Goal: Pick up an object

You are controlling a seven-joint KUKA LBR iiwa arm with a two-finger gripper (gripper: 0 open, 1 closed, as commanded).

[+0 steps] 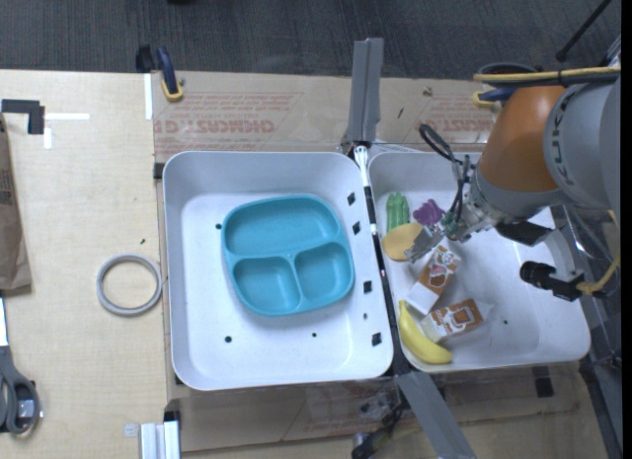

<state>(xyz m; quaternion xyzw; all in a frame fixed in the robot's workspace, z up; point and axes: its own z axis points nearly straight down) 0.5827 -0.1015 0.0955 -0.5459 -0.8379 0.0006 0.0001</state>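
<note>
Two white bins are seen side by side: the left bin (188,279) at the centre of the frame and the right bin (553,334) at the right. A blue divided tray (286,255) with three compartments lies in the left bin.

In the right bin, a cluster of items is gathered along the left wall. A green object (397,210) lies near the top of the cluster, its long axis running up and down the frame. A purple item (429,213) sits just to its right. A round yellow item (400,242) is below the green one. A small box with orange and white print (438,267) lies tilted below the gripper, and a brown packet (456,319) lies lower, tilted; the print on both is too small to be read. A banana (422,339) is curved along the lower left corner, one end pointing to the upper left, the other to the lower right.

The gripper (430,242) is lowered into the cluster, just above the small box. Whether anything is pinched cannot be told.

Mirrored red lettering is printed on the cardboard (247,121) above the bins; it cannot be read with certainty. A roll of tape (128,283) lies at the left, and scissors (18,398) at the lower left.
</note>
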